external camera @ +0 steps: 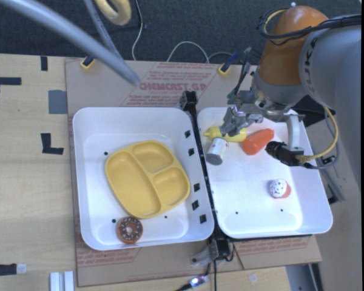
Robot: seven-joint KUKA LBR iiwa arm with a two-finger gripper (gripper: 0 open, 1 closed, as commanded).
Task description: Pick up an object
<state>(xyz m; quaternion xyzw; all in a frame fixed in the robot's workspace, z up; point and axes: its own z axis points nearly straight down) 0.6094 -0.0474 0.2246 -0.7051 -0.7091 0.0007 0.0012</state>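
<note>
Left white plastic bin [85,162]: yellow three-compartment plate [147,177], brown sprinkled doughnut [129,229] near edge. Right white bin [303,223]: small grey cylinder [215,150], yellow banana-shaped toy [229,133], orange carrot-like piece [256,141], white red-dotted ball [279,188]. Hand [235,121] low over the banana toy at far left corner; probably the target. Hand state: cannot tell. Step: reaching in to grasp. Next: close on toy, lift straight up.

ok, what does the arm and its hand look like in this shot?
The arm is smooth grey with a rounded orange band above the wrist. Yellow and black cables loop beside it. The hand is a small dark metallic assembly of greys and blacks below the wrist.
</note>
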